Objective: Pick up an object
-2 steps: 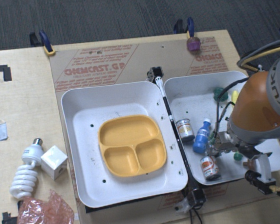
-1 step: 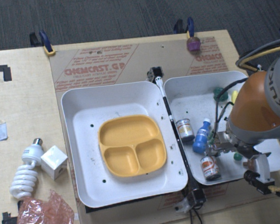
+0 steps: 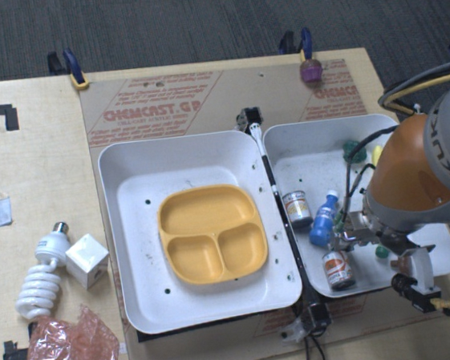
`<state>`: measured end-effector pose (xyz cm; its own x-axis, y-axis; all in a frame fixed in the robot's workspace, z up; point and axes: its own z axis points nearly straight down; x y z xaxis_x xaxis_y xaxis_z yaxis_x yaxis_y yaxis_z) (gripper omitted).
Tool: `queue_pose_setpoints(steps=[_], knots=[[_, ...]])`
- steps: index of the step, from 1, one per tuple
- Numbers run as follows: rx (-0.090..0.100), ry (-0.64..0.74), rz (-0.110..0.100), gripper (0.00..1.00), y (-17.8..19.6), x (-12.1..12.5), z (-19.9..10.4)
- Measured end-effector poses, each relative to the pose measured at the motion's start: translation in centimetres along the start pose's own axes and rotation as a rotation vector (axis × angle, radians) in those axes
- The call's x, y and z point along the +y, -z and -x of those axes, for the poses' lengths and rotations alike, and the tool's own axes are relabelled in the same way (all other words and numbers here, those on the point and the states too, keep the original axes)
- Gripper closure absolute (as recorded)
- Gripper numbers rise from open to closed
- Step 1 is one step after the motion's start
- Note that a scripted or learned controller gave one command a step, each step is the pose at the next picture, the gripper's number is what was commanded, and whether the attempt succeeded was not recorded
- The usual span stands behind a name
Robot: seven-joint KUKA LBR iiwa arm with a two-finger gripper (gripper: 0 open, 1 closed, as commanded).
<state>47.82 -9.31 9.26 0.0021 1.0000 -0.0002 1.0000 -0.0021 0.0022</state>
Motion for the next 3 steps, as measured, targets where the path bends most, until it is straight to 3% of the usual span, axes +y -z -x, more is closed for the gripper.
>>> queue_pose_setpoints(steps=[3], knots=[[0.000,0.000,0.000,0.00,0.02,0.00,0.03]])
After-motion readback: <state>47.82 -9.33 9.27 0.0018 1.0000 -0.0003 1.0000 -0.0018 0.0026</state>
